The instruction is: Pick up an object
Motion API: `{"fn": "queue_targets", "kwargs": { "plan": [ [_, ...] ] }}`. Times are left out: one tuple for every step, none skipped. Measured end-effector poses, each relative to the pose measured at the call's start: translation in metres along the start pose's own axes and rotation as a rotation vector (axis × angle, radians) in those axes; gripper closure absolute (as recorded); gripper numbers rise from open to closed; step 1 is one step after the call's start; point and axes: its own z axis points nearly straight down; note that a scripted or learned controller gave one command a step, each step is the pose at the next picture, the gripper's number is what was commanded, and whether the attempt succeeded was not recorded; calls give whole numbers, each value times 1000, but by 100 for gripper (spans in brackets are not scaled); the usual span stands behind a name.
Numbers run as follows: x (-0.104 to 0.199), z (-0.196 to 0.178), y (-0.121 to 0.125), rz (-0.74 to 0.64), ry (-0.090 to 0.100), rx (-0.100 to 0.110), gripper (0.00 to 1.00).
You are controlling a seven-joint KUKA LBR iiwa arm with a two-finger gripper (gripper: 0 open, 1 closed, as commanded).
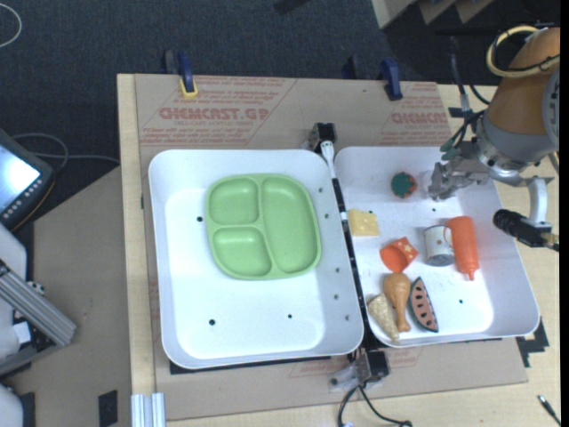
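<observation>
The pincer (442,185) hangs low over the right bin (511,278); its state cannot be told. Nothing visibly held, so the pick remains undone. Nearest candidate: green-red ball (404,183), just left of it. Carrot (464,245) and can (436,245) lie below.

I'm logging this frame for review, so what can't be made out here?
- Gripper, camera view: too small and blurred to tell its state.
- Arm, camera view: cut off by the right edge.
- Pale item in the right bin: partly under the drumstick.
</observation>
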Motion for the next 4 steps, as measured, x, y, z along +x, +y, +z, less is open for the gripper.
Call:
{"fn": "queue_targets", "kwargs": {
  "plan": [
    [1,-59,-7,-1,-1,-3,100],
    [1,-84,-6,-2,0,-1,100],
    [59,-93,-12,-7,5,5,100],
    [107,-99,-22,-7,4,6,100]
  ]
}}
